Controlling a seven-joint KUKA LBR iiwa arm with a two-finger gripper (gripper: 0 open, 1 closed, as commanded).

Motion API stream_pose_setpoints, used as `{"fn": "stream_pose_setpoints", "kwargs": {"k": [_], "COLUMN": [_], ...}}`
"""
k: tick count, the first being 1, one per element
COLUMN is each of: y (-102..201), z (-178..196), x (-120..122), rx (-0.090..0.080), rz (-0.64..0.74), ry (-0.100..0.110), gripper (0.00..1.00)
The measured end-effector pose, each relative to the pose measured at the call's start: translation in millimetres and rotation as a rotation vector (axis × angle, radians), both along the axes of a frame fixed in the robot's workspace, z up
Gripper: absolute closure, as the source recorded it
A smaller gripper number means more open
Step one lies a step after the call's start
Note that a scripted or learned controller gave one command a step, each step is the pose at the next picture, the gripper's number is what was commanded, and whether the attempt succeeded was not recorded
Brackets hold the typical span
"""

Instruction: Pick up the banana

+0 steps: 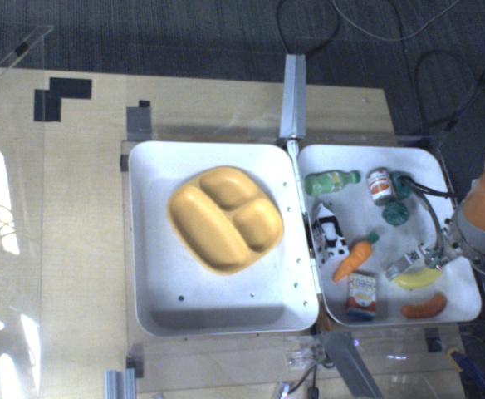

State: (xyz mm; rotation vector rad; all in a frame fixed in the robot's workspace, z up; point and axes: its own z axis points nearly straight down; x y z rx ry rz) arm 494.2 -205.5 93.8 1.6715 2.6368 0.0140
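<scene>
Hand (414,262) touches banana (417,279) — near right bin (467,306) front wall.

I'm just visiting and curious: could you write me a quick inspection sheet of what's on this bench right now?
Surface: wooden bench bearing left bin and right bin.
Job's things: banana in the right bin, near its right wall.
Clutter: yellow divided tray, green bottle, can, carrot, carton, sausage.
Grippers: gripper just above the banana.
Cables: black loops on the floor.
Surroundings: dark carpet.
</scene>
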Motion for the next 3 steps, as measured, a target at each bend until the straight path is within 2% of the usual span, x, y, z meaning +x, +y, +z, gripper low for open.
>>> {"fn": "stream_pose_setpoints", "kwargs": {"k": [1, 2, 3], "y": [0.1, 2.1, 2.1], "z": [14.9, -5.1, 9.8], "x": [-5.7, -3.4, 45.2], "rx": [0.007, 0.001, 0.005], "rz": [-0.488, -0.053, -0.284], "ry": [0.015, 0.009, 0.014], "gripper": [0.00, 0.00, 0.00]}}
